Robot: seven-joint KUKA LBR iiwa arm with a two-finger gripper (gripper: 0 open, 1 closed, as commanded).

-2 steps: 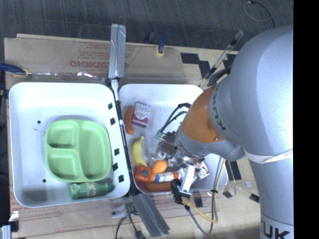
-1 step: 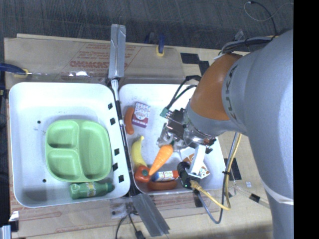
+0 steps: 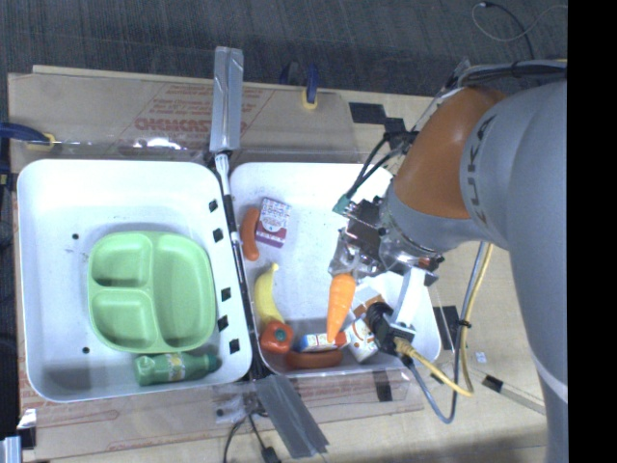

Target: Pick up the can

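The can, small with a red and white label, lies in the upper left part of the right bin. A brown sausage touches its left side. My gripper hangs over the middle of that bin, well to the right of the can and apart from it. Directly below the gripper's tip is the broad end of an orange carrot; whether the carrot is gripped is unclear.
The right bin also holds a banana, a red tomato-like fruit, a small box and a white carton along the front wall. The left bin holds a green divided plate and a green bottle.
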